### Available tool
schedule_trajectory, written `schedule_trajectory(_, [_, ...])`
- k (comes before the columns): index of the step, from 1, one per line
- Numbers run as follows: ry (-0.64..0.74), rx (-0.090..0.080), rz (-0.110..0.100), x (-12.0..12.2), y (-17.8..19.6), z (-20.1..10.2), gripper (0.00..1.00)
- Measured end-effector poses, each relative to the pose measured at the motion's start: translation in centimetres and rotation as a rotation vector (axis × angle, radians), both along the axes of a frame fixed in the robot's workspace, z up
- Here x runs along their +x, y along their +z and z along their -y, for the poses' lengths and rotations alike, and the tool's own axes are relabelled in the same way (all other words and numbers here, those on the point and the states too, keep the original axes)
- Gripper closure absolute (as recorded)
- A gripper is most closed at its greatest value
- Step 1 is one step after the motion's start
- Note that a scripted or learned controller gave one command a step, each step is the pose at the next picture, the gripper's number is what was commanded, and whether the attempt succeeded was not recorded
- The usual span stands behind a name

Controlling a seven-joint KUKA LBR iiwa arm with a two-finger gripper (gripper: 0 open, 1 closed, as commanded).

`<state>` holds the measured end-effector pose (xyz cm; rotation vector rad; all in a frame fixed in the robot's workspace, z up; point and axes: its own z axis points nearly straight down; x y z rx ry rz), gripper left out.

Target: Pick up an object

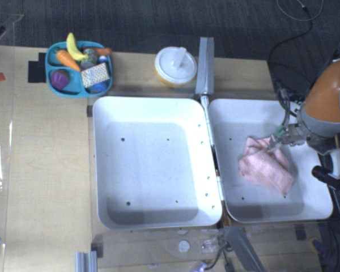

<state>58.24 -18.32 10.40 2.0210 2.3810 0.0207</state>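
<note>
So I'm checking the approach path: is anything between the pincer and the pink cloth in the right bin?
Nothing visible stands between them. The pincer is already at the upper right edge of the pink cloth, which lies alone in the right bin.

The gripper (279,142) sits over the right bin (311,208), at that bin's right side. Directly under and just left of it, the crumpled cloth (265,166) lies in the same bin, its upper corner touching the fingertips. Further left, past the divider rail (204,67), lies the left bin (153,163). Behind and to the left, on the bench (39,180), stands a lidded cup (175,66); far left of that, a compartment tray (78,68) holding toy food.
</note>
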Motion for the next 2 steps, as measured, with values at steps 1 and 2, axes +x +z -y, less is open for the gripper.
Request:
schedule_trajectory(1, [0.189, -0.002, -0.012, 0.1, 9.3, -5.9, 1.00])
schedule_trajectory(2, [0.357, -0.005, -0.012, 5.7, 12.3, -9.1, 1.00])
